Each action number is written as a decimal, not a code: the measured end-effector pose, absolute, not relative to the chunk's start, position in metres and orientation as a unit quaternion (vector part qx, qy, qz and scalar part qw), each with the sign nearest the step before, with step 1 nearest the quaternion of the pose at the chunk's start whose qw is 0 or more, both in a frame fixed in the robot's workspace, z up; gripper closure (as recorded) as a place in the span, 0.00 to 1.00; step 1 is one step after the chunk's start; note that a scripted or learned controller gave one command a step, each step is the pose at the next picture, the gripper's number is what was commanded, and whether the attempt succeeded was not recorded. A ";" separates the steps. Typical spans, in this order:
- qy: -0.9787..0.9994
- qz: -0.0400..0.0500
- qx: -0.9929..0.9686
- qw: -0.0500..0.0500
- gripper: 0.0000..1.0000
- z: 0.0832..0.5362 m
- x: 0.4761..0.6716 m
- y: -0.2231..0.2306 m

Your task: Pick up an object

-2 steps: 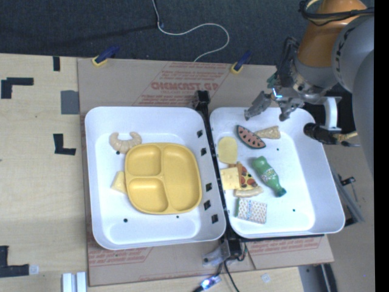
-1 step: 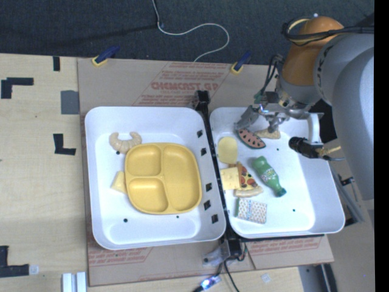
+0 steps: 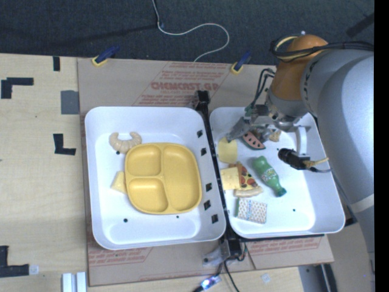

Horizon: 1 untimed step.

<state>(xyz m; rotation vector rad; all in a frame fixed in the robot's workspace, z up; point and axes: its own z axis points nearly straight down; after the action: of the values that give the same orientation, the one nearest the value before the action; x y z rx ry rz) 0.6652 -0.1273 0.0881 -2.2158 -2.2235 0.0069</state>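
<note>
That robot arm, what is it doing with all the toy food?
The grey robot arm is reaching into the right bin to pick something up. Its gripper sits low at the back of that bin, right by a watermelon slice. Nearby lie a green bottle, a pizza slice and a wafer. The left bin has a yellow divided plate and a croissant. It does not seem to be holding anything yet.

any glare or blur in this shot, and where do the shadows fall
Camera view: lighting is soft and even, with no hard glare on the white bins. The yellow divided plate and green bottle look fairly sharp. The arm's big grey link at right is close and soft. Shadow gathers faintly under the gripper.
</note>
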 end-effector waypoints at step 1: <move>-0.709 0.001 -0.706 0.001 1.00 0.101 0.666 -0.126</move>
<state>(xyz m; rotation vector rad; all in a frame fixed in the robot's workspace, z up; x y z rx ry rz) 0.6661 -0.1263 0.1007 -2.2157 -2.2255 0.0040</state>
